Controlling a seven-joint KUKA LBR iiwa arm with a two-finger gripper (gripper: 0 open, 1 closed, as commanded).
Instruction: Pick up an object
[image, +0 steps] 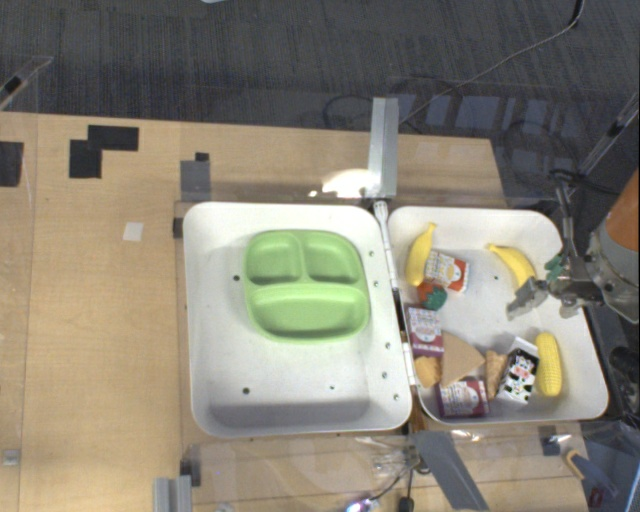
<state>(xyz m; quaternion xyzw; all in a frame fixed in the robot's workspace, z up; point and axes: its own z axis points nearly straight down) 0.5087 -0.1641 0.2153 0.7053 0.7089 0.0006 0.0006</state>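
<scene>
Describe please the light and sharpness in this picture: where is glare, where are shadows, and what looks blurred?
In the camera view, glare sits at the top edge of the left bin, beside the metal post; a soft shadow lies along that bin's lower inside wall; the green plate and bananas look fairly sharp; the gripper at the right looks slightly soft.

A grey KUKA iiwa arm (622, 262) with an orange band (624, 222) above its wrist. Below the band, the rounded grey wrist housing narrows to a paler metal gripper (545, 296) with two slim, angular fingers (522, 300). A small green marking sits on the gripper body just behind the jaws. Thin dark cables (566, 215) run alongside the wrist, above the jaws, looping back toward the arm's upper section.
</scene>
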